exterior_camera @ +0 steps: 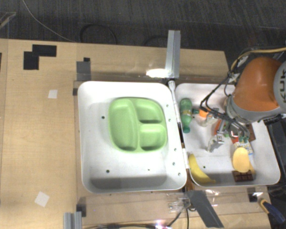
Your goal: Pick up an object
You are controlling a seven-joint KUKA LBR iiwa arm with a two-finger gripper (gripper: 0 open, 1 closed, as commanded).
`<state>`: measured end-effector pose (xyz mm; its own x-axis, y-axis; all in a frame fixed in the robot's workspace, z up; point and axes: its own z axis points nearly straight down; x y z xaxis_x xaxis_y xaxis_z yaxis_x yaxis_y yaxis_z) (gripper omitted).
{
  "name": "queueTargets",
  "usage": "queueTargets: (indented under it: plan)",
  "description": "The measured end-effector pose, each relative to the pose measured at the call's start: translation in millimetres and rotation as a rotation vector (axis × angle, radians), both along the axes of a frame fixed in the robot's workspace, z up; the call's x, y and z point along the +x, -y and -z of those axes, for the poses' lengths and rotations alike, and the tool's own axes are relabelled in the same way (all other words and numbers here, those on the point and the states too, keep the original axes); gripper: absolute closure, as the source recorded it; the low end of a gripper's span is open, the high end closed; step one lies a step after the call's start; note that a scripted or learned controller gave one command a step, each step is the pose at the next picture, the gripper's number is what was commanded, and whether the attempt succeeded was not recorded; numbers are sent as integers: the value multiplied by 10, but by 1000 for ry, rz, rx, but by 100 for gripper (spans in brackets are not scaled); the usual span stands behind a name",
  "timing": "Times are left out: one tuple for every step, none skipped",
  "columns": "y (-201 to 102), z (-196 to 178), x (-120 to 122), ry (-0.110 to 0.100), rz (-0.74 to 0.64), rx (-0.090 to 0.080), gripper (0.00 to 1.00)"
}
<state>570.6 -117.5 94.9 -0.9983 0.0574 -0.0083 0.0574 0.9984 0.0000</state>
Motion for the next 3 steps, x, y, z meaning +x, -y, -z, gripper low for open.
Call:
queueTargets:
  plan:
    - [-62,49,44,5,188,1,0]
    - [39,40,-522,12,458,5,0]
    - [79,49,-102,7,569,5,0]
